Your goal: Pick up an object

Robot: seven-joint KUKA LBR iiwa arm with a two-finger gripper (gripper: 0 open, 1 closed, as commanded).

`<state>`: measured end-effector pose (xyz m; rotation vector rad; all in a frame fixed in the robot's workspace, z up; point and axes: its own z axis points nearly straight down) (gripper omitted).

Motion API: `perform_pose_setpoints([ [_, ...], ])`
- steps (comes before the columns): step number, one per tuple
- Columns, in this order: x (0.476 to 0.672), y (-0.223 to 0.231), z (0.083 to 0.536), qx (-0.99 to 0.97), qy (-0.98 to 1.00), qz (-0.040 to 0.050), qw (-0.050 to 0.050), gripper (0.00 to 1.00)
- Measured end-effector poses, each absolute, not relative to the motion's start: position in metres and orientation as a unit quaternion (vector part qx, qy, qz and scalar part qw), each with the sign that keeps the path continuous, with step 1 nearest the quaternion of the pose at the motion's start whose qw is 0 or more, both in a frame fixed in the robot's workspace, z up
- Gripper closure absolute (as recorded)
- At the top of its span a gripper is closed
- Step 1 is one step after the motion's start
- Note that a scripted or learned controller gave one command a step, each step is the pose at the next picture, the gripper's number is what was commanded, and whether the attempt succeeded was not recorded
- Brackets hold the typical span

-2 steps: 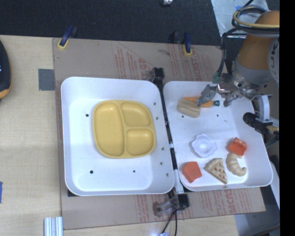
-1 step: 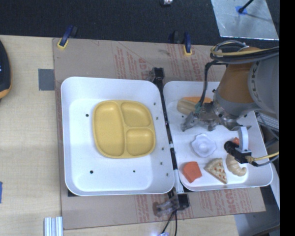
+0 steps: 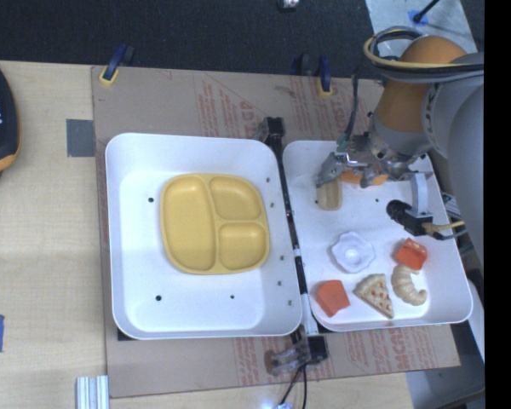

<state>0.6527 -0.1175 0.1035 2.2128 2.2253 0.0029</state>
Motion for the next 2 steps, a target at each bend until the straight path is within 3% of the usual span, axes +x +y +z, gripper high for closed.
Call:
perform_pose_setpoints([
  [1, 0.651, -0.118, 0.114, 0.704, 0.71, -0.0006, 0.0, 1.0],
  [2, 0.57, -0.172, 0.176, 0.708, 0.706, -0.002, -0.002, 1.0],
])
